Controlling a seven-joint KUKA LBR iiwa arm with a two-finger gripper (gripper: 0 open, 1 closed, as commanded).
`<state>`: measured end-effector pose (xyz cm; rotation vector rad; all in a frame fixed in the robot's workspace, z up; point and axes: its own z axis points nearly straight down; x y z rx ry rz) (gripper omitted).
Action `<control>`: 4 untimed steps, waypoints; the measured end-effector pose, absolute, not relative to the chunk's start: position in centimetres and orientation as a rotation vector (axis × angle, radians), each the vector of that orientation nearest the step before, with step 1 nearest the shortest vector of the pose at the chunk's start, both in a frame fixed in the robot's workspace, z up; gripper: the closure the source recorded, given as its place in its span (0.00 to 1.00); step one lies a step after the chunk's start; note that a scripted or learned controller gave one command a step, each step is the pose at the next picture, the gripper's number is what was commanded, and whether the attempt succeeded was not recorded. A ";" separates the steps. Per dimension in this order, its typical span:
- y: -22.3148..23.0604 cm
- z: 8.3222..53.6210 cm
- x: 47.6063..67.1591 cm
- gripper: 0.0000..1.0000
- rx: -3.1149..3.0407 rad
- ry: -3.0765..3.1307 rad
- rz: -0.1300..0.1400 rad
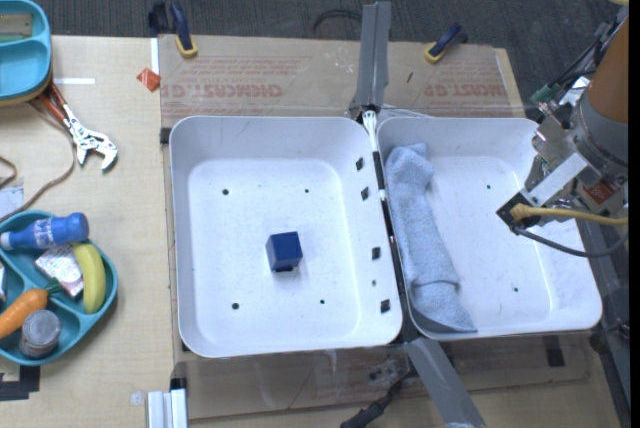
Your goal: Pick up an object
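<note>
Approach step. Tool (550,171) hung over right bin (490,256), right side; open or closed, couldn't tell. Cloth (425,236) lay left. Next, likely: shift left, descend onto cloth.

The gripper (548,178) hangs over the right bin (490,261); cloth (420,236) near it, block (284,250) well apart, in the left bin (250,201).

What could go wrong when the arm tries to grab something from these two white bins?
The small blue cube sits in the left white bin, far from the grey arm, so a slightly off grasp could knock it away. The limp grey-blue cloth lies against the left wall of the right white bin, so it might slip or drag.
</note>
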<state>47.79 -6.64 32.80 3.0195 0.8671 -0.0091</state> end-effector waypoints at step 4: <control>-9.2 29.5 50.1 1.00 3.054 0.740 -0.017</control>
